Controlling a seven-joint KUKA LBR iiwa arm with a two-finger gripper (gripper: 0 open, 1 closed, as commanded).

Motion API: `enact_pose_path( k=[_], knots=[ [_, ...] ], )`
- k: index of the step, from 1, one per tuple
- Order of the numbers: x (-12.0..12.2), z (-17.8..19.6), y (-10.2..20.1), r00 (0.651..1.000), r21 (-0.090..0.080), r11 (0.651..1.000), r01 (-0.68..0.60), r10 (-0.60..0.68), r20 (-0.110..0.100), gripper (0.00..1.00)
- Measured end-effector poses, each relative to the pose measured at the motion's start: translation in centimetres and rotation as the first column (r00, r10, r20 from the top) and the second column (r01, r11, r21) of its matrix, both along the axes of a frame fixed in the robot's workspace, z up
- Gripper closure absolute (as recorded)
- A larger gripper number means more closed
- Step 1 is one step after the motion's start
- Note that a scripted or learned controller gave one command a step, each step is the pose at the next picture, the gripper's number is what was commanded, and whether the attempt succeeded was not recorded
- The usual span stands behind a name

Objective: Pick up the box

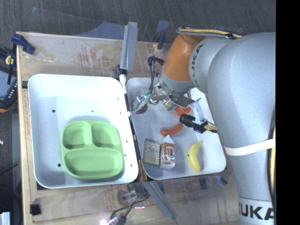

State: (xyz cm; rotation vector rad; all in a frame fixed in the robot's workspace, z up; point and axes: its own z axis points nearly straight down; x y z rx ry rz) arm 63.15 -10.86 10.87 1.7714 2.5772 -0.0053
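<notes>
Starting leftward, we see a green tray [92, 150] well left of the end effector [151, 97]; whether it is open or closed, we cannot tell. Below it lies the box [160, 154], untouched; we should descend squarely, avoiding the banana [195, 156] right.

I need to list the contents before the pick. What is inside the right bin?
The right bin holds a box, a banana and an orange sausage-like piece. The arm covers the bin's far part, so anything there is hidden.
</notes>
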Motion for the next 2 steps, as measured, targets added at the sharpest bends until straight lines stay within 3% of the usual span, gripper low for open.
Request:
enact_pose_path(
  k=[1, 2],
  knots=[
    [1.7, 6.9, -7.8, 1.0, 0.011, 1.0, -0.013, 0.013, -0.008, 0.0],
    [-6.4, -1.8, -3.8, 1.0, 0.011, 1.0, 0.002, -0.002, -0.014, 0.0]
  ],
)
